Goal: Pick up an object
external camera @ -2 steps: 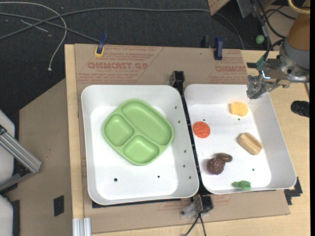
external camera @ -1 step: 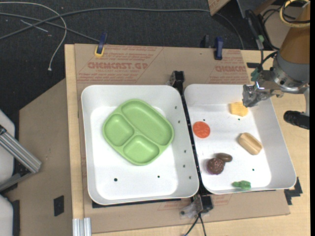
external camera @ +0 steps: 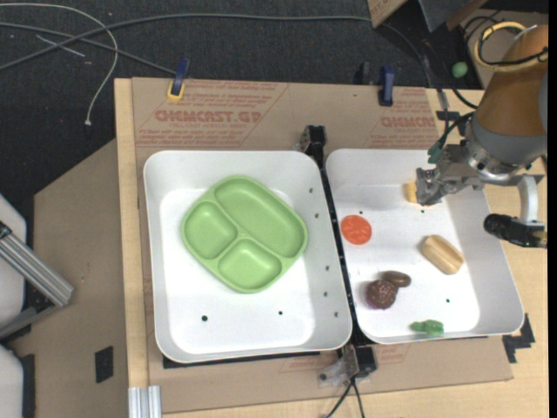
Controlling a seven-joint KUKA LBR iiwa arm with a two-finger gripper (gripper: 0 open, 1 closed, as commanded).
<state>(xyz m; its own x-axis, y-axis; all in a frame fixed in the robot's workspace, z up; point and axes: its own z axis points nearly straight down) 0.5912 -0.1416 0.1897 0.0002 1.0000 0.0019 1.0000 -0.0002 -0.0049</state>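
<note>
Step in hand: descent onto a small yellow piece (external camera: 410,192) at the far end of the right bin (external camera: 492,320).
Pincer (external camera: 426,190): low over the bin; whether apart or together cannot be told.
Yellow piece: just left of the pincer, touching or nearly so.
Advice: centre on the piece before closing; it sits off to one side.

Single fixed camera, high above bench (external camera: 139,233), slanted downward, both white bins (external camera: 174,320) in frame
</note>
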